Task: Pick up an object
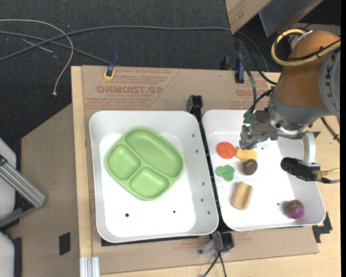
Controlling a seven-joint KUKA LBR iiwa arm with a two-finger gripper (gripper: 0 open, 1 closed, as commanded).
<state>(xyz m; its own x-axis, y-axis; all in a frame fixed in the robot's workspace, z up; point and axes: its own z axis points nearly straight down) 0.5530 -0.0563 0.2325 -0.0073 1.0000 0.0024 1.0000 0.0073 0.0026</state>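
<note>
Arm reaches in from the right, gripper [250, 142] low in the right bin [270, 219], just above a yellow block [247, 155]; can't tell its state. Close by: orange disc [226, 150], brown ball [249, 166], green toy [225, 172], tan cylinder [241, 195], purple toy [294, 209]. Left bin [108, 222] has a green divided plate [144, 162].

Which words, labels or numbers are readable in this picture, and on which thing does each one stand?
"CHEMCAST GP", red print on the cardboard sheet behind the left bin; the letters are faint, so the reading is uncertain.
More red print of the same kind on the cardboard behind the right bin: partly hidden by the arm, not readable.
Letters on the arm's grey part at the right edge: cut off, not readable.
Red marks on the box at the top: too blurred.
</note>
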